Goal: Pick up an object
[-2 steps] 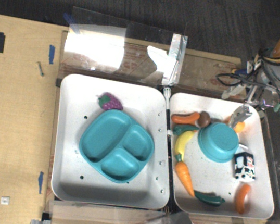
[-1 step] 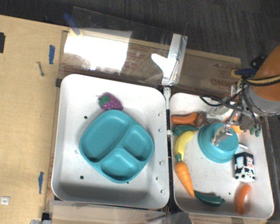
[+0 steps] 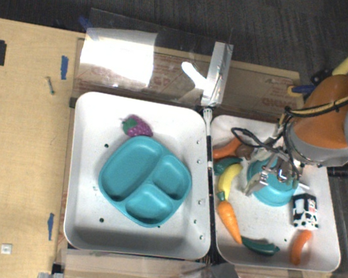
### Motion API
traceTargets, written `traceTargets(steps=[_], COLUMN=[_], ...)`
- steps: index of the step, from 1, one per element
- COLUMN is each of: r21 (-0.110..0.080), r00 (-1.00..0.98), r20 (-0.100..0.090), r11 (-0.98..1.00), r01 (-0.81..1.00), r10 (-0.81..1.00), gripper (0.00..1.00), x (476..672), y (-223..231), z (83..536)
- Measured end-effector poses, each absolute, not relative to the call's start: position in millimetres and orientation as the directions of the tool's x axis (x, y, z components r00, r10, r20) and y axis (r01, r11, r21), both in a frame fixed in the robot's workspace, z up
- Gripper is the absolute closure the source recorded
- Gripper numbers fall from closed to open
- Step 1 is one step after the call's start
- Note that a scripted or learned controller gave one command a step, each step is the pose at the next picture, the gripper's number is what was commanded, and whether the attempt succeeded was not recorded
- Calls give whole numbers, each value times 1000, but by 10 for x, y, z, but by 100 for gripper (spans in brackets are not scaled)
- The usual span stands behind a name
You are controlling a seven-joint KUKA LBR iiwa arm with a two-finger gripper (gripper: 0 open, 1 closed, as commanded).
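Note:
My gripper (image 3: pixel 269 179) hangs over the right bin (image 3: pixel 328 261), just above a small teal bowl (image 3: pixel 275 195), with its fingers (image 3: pixel 253 182) spread open and nothing gripped between them. Left of the bowl lie a yellow banana (image 3: pixel 228 179), an orange carrot (image 3: pixel 229 220) and another orange piece (image 3: pixel 225 150). A black-and-white cow toy (image 3: pixel 304 211) stands right of the bowl. Along the front of the bin are a red-orange sausage (image 3: pixel 300 245) and a dark green vegetable (image 3: pixel 260 246).
The left bin (image 3: pixel 86 154) holds a teal divided plate (image 3: pixel 145 181) and purple grapes (image 3: pixel 138 126) near its back wall. A metal divider (image 3: pixel 208 173) separates the bins. Black cables (image 3: pixel 246 137) trail from the wrist over the right bin's back.

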State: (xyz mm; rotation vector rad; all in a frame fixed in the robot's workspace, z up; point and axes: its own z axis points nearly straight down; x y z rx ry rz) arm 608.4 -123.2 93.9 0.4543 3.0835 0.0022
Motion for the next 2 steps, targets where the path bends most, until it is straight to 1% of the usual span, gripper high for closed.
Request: traceTargets(steps=[1, 2], r21=[2, 2], r00=[-971, -959], r20=[-10, -9], r11=[971, 960], r01=[238, 282], r10=[238, 282], gripper=[0, 0], x=[6445, 6045], y=[-977, -987], z=[878, 887])
